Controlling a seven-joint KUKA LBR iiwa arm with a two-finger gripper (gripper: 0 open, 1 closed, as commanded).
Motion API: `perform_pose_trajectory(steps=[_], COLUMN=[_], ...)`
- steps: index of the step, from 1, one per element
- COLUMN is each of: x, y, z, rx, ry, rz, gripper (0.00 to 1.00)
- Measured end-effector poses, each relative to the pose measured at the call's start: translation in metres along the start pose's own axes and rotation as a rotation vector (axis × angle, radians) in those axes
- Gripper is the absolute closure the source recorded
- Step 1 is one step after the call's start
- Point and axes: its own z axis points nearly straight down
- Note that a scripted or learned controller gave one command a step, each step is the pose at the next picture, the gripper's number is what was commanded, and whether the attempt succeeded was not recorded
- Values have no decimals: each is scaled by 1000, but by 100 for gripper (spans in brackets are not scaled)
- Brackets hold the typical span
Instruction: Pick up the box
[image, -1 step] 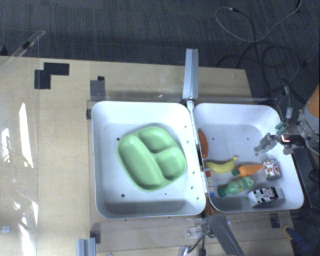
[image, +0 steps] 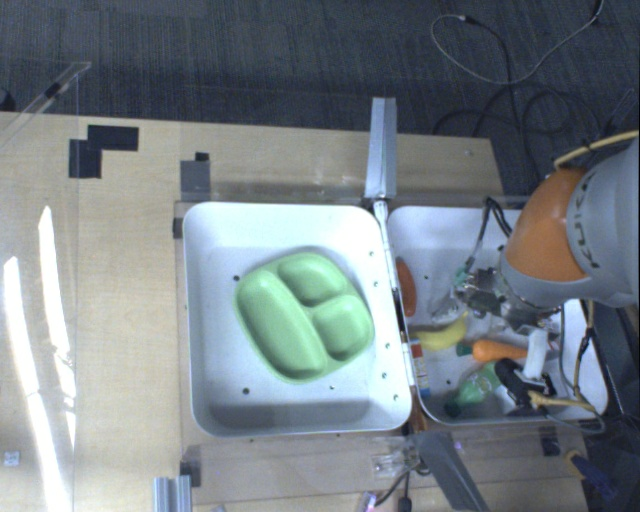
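A small pale box (image: 419, 377) with red and blue marks sits in the right-hand shallow white bin (image: 440, 222). It is tight against the bin's left wall, near the front corner. It shows too small to tell its faces or whether it stands or lies flat.

My arm (image: 612, 225) is bent steeply over, with the orange band (image: 545, 238) sitting just above and behind my wrist. Below it my gripper (image: 480, 298) hangs low, pointing down, tilted slightly forward.
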Motion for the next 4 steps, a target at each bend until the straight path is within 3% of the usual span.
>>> perform_pose_trajectory(steps=[1,2,3,4], x=[18,-65,-6,-34], y=[107,81,110,115], z=[15,14,15,15], rx=[-6,-7,-6,-5], ry=[0,-2,1,-1], rz=[-40,-36,-16,-13], gripper=[0,0,0,0])
